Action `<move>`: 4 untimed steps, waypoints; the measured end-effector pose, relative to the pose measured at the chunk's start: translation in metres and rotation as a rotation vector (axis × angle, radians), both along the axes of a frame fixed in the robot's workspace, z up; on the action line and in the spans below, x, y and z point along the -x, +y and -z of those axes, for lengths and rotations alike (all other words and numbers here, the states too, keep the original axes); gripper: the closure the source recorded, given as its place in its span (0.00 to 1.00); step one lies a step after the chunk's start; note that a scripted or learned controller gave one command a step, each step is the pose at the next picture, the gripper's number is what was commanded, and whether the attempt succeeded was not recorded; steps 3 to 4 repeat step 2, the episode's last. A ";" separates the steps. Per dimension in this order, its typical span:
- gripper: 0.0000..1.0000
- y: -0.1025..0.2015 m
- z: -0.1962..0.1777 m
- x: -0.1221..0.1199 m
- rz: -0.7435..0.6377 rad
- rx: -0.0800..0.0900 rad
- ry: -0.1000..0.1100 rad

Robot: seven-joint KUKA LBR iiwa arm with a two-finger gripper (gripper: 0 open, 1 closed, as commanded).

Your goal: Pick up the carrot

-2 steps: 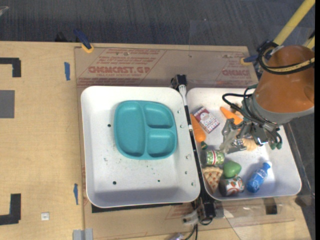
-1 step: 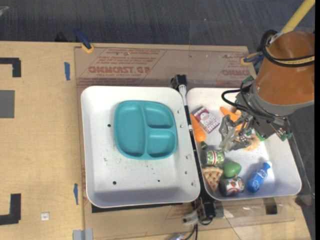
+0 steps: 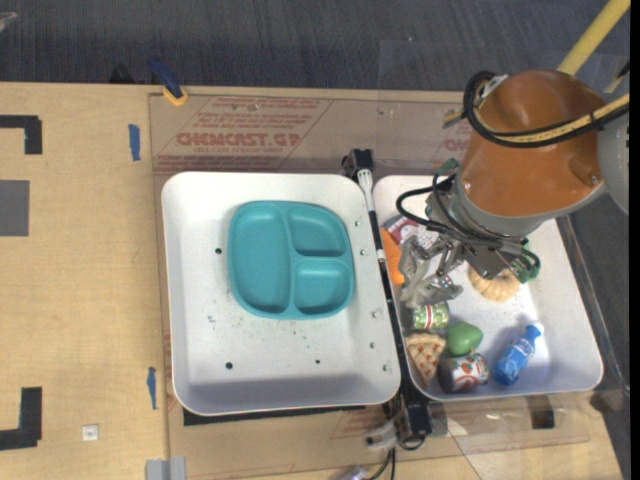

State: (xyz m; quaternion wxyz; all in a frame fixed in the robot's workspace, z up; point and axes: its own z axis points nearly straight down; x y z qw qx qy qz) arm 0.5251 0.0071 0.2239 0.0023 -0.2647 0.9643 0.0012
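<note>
The carrot (image 3: 395, 261) shows as an orange sliver against the left wall of the right bin (image 3: 580, 318), partly hidden by the arm's wrist. My gripper (image 3: 430, 273) hangs low over the left part of that bin, just right of the carrot, among the clutter. The orange-banded wrist (image 3: 530, 143) above it covers the bin's back half. I cannot tell whether anything is in the gripper.
The left bin (image 3: 190, 318) holds a teal divided plate (image 3: 292, 259). In the right bin lie a green-and-red can (image 3: 432, 317), a green item (image 3: 463, 338), a blue bottle (image 3: 517, 354), a waffle-like slice (image 3: 424, 352), another can (image 3: 462, 372) and a tan piece (image 3: 495, 286).
</note>
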 end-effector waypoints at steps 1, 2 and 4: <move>1.00 0.088 -0.008 -0.003 0.101 -0.003 -0.004; 1.00 0.043 0.037 0.007 0.173 0.002 0.003; 1.00 0.043 0.037 0.007 0.173 0.002 0.003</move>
